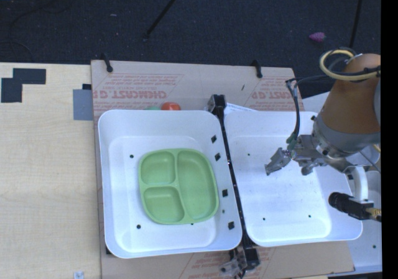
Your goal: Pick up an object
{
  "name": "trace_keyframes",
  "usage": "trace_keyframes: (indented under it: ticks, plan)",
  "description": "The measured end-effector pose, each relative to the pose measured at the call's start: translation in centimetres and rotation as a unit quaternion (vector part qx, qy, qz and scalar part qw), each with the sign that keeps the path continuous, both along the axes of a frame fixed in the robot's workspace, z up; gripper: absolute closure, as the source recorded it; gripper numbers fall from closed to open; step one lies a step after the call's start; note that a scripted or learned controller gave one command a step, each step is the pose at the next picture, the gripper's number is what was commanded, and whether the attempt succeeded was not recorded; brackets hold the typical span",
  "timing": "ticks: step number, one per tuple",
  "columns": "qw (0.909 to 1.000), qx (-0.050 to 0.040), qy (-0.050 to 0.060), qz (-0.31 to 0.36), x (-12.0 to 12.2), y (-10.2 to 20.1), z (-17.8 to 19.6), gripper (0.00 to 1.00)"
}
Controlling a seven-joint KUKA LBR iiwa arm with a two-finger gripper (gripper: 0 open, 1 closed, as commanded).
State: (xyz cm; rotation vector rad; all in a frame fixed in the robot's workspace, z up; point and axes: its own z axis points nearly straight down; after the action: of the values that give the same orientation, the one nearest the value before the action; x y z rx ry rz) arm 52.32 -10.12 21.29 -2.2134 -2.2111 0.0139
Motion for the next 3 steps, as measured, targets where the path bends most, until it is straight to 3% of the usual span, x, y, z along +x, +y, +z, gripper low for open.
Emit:
trace_keyframes:
  ticks: [1,3]
  plan:
    - [1.0,-0.0008,-0.006,0.001,0.2,0.0,0.5,0.0]
    - [1.0,-0.0003,-0.003,0.0,-0.7,-0.3,-8.7,0.0]
